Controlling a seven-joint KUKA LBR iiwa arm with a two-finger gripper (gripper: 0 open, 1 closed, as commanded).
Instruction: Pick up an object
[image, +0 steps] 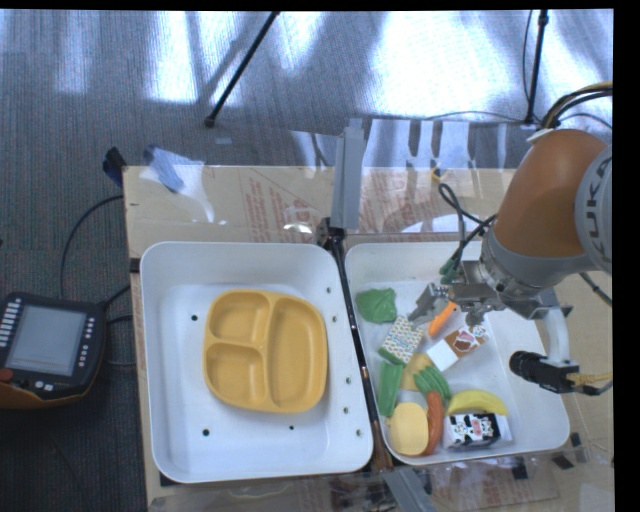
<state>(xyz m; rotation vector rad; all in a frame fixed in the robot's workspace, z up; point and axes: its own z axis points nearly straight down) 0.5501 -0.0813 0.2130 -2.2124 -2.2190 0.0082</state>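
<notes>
My gripper (452, 306) hangs over the middle of the right bin (540, 425), under the orange-banded wrist. A small orange carrot-like piece (441, 320) shows tilted right at the gripper's tip; whether it is gripped or lying below, I cannot tell. Just beside the tip are a brown-and-white packet (464, 342) and a checkered packet (402, 340). A green leaf (376, 304) lies left of the gripper. Nearer the front sit green pods (390, 388), a yellow round piece (408, 429), a banana (477, 402) and a cow-patterned carton (472, 430).
The left bin (170, 300) holds a yellow divided plate (266, 350). A grey upright post (348, 180) stands behind the seam between the bins. A black cylinder (540, 370) on the arm's side overhangs the right bin's right edge. A teach pendant (45, 345) lies on the floor at left.
</notes>
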